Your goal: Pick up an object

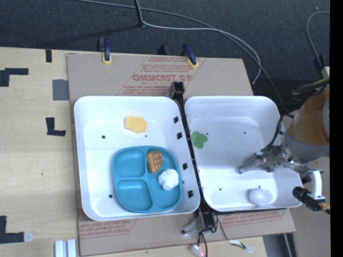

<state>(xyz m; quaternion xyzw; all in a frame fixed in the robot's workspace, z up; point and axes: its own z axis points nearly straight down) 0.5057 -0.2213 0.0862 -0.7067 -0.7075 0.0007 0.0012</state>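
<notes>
I see the arm reaching in from the right over the right bin, gripper low above the bin floor near its right side. Can't tell the pincer state, it's too blurred. Nothing visible between its tips.

Right bin contents: white ball near the front wall, just below the gripper and apart from it; green flat piece at the left side by the divider, well apart from the gripper.

Left bin: blue divided tray with a brown waffle-like piece and a white crumpled lump in its right compartment. Yellow piece on the bin floor behind the tray
</notes>
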